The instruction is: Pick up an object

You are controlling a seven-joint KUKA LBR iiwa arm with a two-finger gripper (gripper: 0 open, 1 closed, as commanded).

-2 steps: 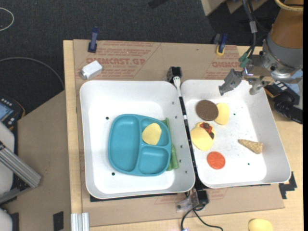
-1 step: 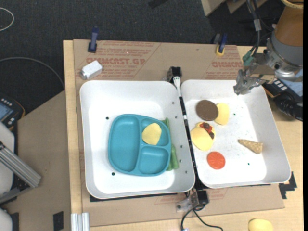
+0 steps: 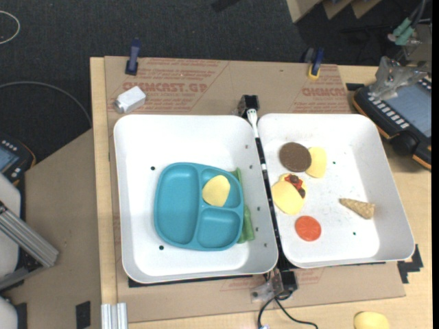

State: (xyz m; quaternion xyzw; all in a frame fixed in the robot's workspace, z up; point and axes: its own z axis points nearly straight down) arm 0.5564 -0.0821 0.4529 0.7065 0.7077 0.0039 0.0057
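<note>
The right bin [image 3: 370, 245] holds several small toy foods: a brown round disc [image 3: 295, 156], a pale yellow piece [image 3: 316, 162] beside it, a yellow lump with a dark red bit on top [image 3: 289, 194], a red-orange disc [image 3: 308, 228] and a tan wedge [image 3: 359, 208]. In the left bin [image 3: 137, 252] lies a blue divided tray [image 3: 195, 208] with a yellow piece [image 3: 217, 191] in its upper right compartment. A green strip [image 3: 245, 221] shows along the tray's right edge.
A black divider [image 3: 260, 163] runs between the two bins. A small white block [image 3: 130, 99] lies on the cardboard behind the left bin. Blue clamps [image 3: 133, 57] [image 3: 315, 62] hold the board's far edge. A yellow object [image 3: 371, 320] sits at the bottom right.
</note>
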